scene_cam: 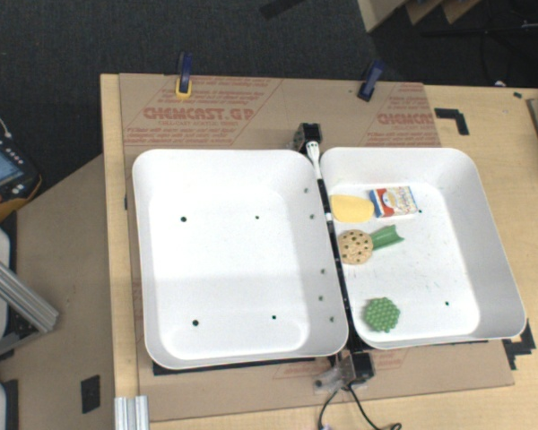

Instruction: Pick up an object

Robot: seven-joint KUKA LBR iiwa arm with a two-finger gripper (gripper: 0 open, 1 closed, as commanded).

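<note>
Status: pick not started, judging by the layout. All candidate objects lie in the right bin (pixel 484 240), clustered against its left wall, beside the divider shared with the left bin (pixel 161 240).

- yellow piece (pixel 351 208), near the bin's far-left corner, touching or just beside a small carton (pixel 394 202) with red and blue print.
- cookie-like disc (pixel 354 246) below the yellow piece, a green piece (pixel 386 237) touching its right side.
- green knobbly ball (pixel 382 314) alone near the front-left corner, well apart from the rest.

Gripper state: cannot tell.

Remaining: approach, grasp, lift. The ball looks the least crowded target.
</note>
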